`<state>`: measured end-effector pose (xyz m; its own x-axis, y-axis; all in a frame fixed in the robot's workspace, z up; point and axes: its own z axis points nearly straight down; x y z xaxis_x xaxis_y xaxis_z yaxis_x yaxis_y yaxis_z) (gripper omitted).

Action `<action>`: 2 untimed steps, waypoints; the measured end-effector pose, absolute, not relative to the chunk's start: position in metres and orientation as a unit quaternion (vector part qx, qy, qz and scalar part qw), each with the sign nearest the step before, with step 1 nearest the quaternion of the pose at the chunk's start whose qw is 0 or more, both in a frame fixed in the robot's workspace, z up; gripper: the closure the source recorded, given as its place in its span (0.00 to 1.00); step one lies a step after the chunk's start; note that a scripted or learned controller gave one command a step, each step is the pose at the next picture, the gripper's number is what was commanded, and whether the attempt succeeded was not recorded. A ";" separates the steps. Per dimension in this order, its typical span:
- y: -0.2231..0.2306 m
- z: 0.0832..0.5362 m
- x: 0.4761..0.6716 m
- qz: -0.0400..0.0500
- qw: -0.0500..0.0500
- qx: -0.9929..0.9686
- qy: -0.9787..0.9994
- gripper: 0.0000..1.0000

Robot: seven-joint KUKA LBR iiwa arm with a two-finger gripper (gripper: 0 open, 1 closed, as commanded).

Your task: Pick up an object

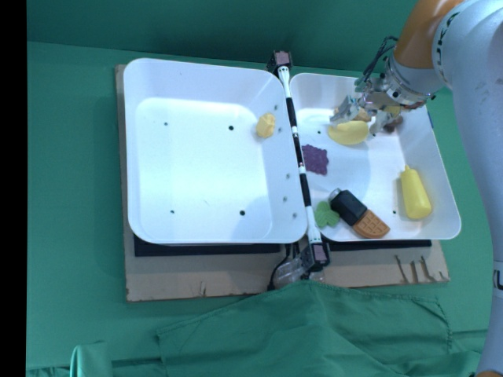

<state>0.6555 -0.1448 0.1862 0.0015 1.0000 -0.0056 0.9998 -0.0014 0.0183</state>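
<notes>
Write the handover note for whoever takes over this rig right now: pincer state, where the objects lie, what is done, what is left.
Pincer: low over the far part of the right bin, just above the yellow banana-like piece; grip unclear.
Right bin also holds a purple grape cluster, a green piece, a black-and-orange object and a yellow bottle.
Left bin: one small yellow piece by the divider.
Done: nothing visibly lifted.
Left: secure and raise one object.

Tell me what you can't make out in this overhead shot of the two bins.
- Gripper: in the camera view, small and blurred above the yellow piece; contact unclear.
- Reddish item: mostly hidden behind the gripper, kind unclear.
- Green piece: partly covered by the black and orange toy.
- Arm: cut off by the right edge.
- Clamp under the divider: blurred.
</notes>
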 end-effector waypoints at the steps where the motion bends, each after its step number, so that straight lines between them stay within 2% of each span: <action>1: -0.147 0.201 0.657 0.006 0.013 0.709 0.705 1.00; 2: -0.178 0.192 0.582 -0.002 0.000 0.710 0.704 1.00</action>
<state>0.5823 -0.1781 0.1923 0.0086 1.0000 -0.0022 1.0000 -0.0086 -0.0023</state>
